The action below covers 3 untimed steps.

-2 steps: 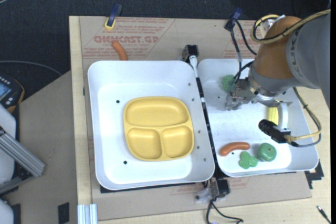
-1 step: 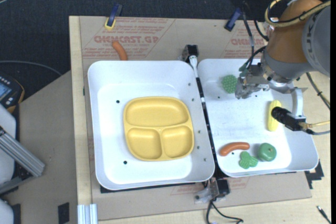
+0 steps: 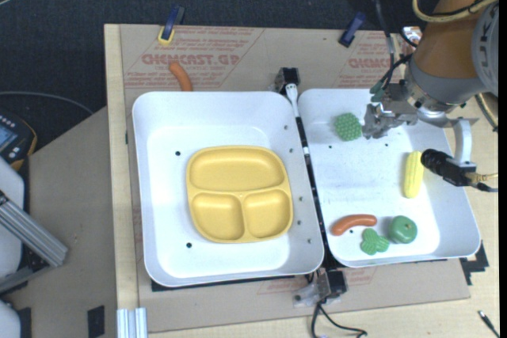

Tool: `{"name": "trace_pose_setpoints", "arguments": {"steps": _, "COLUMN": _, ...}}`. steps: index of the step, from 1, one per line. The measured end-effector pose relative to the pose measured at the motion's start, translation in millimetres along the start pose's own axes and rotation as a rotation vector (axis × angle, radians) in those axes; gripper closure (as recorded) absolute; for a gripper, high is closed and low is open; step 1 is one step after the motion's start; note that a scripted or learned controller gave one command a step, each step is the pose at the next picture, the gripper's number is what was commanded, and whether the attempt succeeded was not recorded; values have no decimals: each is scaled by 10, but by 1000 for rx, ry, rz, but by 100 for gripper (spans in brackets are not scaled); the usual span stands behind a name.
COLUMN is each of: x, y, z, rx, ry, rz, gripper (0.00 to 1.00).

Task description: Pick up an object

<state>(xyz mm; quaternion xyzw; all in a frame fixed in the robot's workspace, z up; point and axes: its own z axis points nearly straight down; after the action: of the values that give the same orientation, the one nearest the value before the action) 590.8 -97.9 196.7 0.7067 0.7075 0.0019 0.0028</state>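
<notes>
Glossy yellow plastic tray [image 3: 238, 194], smooth white bins [image 3: 158, 138], matt cardboard bench [image 3: 238, 51].

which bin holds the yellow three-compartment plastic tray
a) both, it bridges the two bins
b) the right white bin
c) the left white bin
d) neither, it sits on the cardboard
c: the yellow three-compartment plastic tray lies flat inside the left white bin, while the right white bin holds small toy foods instead.

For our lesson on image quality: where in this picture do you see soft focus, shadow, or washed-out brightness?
Camera view: the white bins are bright, nearly washed out; the yellow tray casts little shadow, so the light is diffuse; the claw and orange band look slightly soft; the dark floor keeps little detail.
</notes>
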Motion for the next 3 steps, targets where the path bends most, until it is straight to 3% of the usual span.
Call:
{"name": "trace_pose_setpoints", "arguments": {"steps": 1, "x": -1, "y": 15, "z": -305, "rx": 0, "ry": 0, "rz": 0, "gripper": 100}}
{"name": "trace_pose_setpoints", "arguments": {"steps": 3, "x": 642, "y": -850, "z": -375, "rx": 12, "ry": 4, "rz": -1, "gripper": 100}}
